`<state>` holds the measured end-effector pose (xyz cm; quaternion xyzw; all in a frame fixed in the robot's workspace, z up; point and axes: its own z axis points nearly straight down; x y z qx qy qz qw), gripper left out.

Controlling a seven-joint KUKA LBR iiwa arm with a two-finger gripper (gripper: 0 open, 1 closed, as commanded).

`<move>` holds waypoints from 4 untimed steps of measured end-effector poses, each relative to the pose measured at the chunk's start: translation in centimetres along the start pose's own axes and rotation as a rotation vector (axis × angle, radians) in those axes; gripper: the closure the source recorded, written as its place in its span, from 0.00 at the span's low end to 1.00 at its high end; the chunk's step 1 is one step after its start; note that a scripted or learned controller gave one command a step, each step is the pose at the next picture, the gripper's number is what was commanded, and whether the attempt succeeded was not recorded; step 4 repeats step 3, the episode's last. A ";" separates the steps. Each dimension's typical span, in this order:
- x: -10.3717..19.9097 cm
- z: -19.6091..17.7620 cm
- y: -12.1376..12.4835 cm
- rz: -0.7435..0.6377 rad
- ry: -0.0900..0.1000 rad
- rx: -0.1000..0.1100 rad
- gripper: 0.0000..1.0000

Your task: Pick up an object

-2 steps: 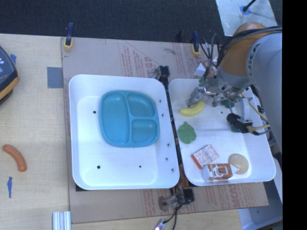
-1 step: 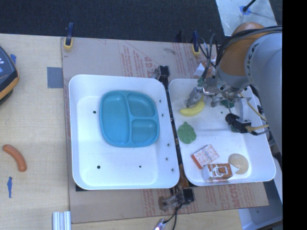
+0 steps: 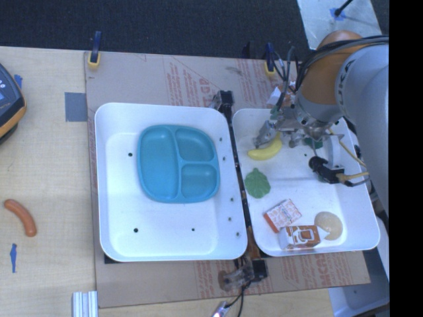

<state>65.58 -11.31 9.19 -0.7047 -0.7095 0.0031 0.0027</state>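
Note:
The right bin point(image 3: 301, 243) holds a yellow banana point(image 3: 264, 152) near its far left corner. Below it lie a green leafy toy point(image 3: 257, 183), a red and white packet point(image 3: 282, 214), a small brown carton point(image 3: 301, 236) and a pale round cookie point(image 3: 328, 224). My gripper point(image 3: 272, 132) hangs over the bin's far end, its grey fingers right above the banana's upper edge. Whether they touch the banana I cannot tell.
The left bin point(image 3: 112, 177) holds a blue divided plate point(image 3: 178, 163). Outside the bins, a toy sausage point(image 3: 20, 216) lies on the bench at the left, and a yellow and black device point(image 3: 9, 107) sits at the far left edge. Black cables point(image 3: 327, 171) trail beside the arm.

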 end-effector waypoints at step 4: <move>-0.6 0.0 0.0 0.002 0.000 -0.003 0.00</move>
